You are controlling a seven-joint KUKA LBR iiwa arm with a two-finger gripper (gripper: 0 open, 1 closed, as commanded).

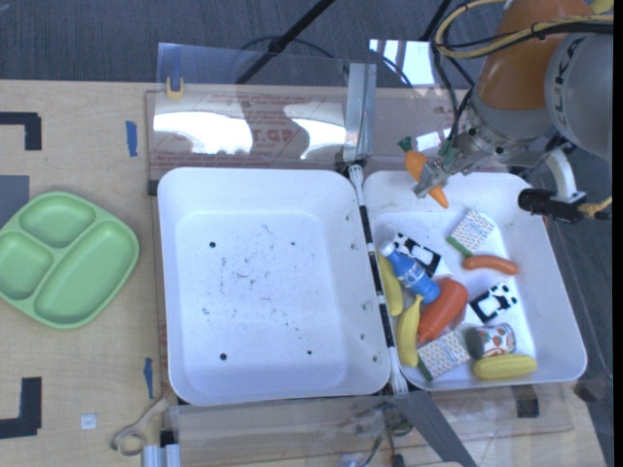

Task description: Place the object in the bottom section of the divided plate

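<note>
Gripper (428, 178) over right bin (560, 290), carrot (426, 175) between jaws.

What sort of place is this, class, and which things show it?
Probably a robotics lab test bench: a grey arm with an orange band reaches over two shallow white bins, one holding toy food, beside a green divided plastic plate.

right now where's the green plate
The green plate lies on the wooden bench at the camera view's far left, outside both bins, just left of the left bin.
</note>
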